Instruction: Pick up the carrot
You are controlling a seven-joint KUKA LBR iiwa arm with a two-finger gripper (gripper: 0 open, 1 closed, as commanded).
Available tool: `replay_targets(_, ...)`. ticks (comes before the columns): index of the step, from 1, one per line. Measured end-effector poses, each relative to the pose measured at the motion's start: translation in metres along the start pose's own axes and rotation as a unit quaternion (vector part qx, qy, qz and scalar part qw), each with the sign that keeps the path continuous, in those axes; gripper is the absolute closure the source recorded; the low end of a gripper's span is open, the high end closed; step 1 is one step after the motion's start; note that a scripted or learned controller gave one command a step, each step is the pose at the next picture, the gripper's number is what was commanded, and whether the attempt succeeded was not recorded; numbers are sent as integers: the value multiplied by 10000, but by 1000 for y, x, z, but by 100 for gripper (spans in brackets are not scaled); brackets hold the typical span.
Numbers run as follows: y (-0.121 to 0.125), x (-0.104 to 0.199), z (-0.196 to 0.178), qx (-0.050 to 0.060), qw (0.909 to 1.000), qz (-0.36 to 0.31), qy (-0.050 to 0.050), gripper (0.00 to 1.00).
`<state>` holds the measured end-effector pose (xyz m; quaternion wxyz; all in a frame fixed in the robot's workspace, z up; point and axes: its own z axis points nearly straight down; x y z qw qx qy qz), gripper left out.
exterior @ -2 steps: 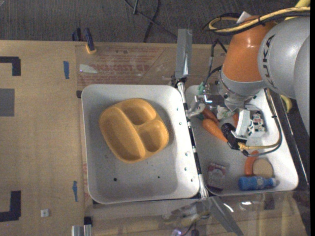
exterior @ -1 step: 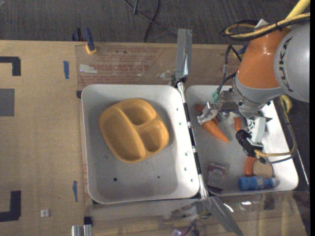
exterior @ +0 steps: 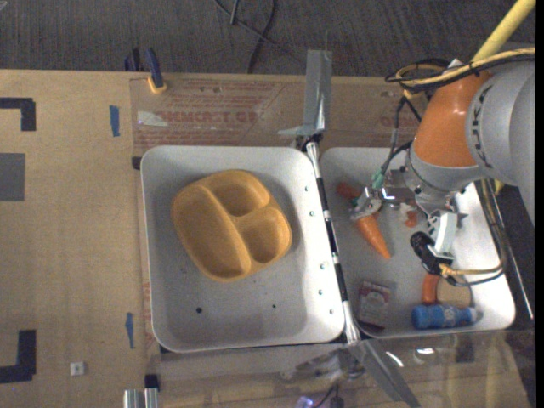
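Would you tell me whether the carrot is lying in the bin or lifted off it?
Lying down: the carrot rests flat on the right bin floor, beside the gripper.

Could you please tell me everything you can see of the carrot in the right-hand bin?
The carrot is a small orange cone, smooth like plastic, lying flat on the floor of the right bin in its left half. Its broad end points up-left, just beneath the gripper; the tip points down-right. Whether the gripper touches it is unclear. It lies apart from the other small items in the bin.

Brown cardboard-covered bench (exterior: 68, 253) is carrying two shallow white plastic bins: left bin (exterior: 161, 313) sitting frame centre, right bin (exterior: 497, 308) lying just beside it, right.
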<state>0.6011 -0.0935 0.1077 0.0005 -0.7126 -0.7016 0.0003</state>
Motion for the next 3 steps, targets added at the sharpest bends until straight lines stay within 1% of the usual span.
replay_targets(1, 1, -35, 20, -33, 10000, -16, -1, 0)
replay_targets(2, 1, -36, 9, -48, 10000, -1, 0, 100)
replay_targets(3, 4, 37, -90, -14, 9993, 379, 1, 100)
